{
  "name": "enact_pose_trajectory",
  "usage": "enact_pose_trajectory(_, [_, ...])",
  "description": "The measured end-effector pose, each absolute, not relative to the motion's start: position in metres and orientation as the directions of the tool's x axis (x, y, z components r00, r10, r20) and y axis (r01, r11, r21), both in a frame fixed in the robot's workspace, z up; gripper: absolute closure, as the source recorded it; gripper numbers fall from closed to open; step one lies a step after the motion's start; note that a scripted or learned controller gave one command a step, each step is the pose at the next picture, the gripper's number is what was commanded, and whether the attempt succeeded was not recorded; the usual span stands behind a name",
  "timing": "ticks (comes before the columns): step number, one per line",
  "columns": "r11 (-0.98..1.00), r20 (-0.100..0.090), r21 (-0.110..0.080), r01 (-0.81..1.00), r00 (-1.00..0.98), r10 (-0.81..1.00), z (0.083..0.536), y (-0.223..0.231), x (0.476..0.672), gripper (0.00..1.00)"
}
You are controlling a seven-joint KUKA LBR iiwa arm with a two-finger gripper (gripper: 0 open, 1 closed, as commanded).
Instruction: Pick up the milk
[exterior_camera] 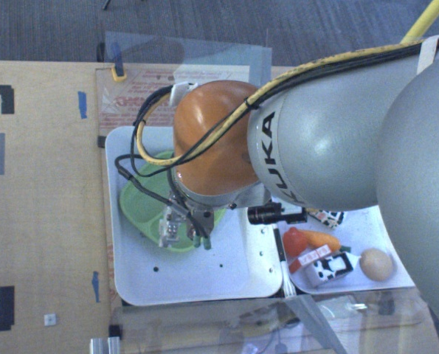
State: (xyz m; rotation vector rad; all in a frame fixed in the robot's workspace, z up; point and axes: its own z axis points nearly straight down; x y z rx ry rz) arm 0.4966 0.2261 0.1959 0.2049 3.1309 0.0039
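Closest to the camera, the big grey arm (pixel 337 131) with its orange band (pixel 212 142) is seen coming in from the right, taking up most of the upper right of the shot. Its gripper (pixel 184 233) is parked low over the left bin (pixel 204 279), right at the lower edge of a green bowl (pixel 142 198), which is partly covered by the wrist. Whether the fingers are spread or pressed together can't be told from this angle, and nothing is seen between them.

The milk (pixel 328 265), a small black-and-white cow-patterned carton, is found lying in the right bin (pixel 396 260), well apart from the gripper. It's flanked by a red thing (pixel 296 242) and an orange carrot (pixel 324 238) just above it, and an egg (pixel 376 264) just to its right. Both bins are set on a tan worktop (pixel 42 198) marked with blue tape (pixel 83 105).
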Motion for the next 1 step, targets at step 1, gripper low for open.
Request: enact_pose_trajectory(1, [0.983, -0.001, 0.002, 0.185, -0.983, 0.185, 0.1400, 0.2253, 0.4982, 1.00])
